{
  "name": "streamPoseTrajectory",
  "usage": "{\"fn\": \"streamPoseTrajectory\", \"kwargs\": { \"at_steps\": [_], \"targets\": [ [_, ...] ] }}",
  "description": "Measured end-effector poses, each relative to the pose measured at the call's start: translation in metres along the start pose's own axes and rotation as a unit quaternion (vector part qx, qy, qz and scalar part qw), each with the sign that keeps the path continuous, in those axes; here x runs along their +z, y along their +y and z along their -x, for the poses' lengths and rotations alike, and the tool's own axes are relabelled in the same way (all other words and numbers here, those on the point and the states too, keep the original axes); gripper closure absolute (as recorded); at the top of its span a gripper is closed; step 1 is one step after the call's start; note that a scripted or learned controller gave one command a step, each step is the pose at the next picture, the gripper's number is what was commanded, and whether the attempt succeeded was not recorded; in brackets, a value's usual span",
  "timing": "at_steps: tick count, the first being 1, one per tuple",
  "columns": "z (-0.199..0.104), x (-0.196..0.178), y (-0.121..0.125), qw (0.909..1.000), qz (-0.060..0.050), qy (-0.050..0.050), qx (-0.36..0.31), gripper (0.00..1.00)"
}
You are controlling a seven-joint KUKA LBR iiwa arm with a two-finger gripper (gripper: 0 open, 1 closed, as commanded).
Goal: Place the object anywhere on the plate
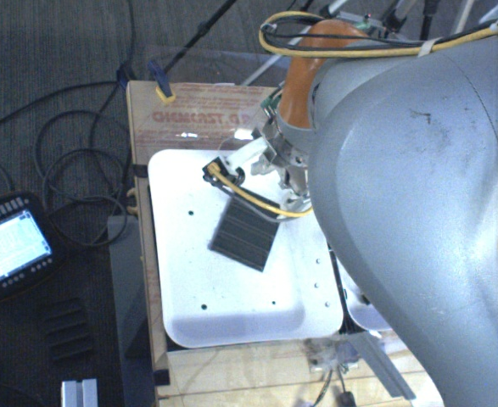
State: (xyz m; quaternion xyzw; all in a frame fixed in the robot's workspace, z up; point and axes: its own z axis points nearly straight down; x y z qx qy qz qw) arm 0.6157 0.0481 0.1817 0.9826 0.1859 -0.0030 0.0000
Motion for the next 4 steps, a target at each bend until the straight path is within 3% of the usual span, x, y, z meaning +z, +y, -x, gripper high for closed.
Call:
{"fn": "streamPoseTrajectory", "kwargs": {
  "at_steps": [1,2,3,4],
  "targets": [
    [0.029,-0.018,-0.037,0.9278,0.000,0.000,-0.373,0.00],
    [-0.021,0.015,-0.058,0.8077,0.001,0.001,-0.590,0.00],
    [0.053,-0.001,-0.007,0.6710,0.002,0.001,-0.741,0.00],
    [0.009,-0.077,0.008,0.5818,0.003,0.001,-0.813,0.00]
  ]
}}
